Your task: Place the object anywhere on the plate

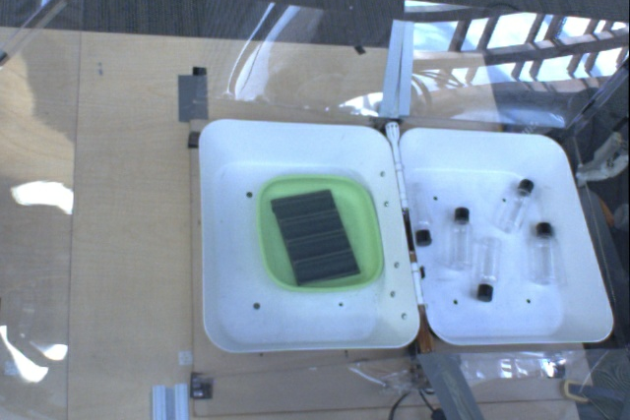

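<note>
A dark grey ribbed block lies tilted on the green square plate in the left white bin, with five clear black-capped vials scattered in the right bin.

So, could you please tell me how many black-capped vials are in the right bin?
5 vials: far vial, left-wall vial, centre-left vial, right vial, near vial. Clear glass could hide another.

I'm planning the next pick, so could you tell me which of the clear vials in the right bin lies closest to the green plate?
The vial against the right bin's left wall, its black cap showing beside the divider. The other vials sit farther right, away from the green plate.
</note>
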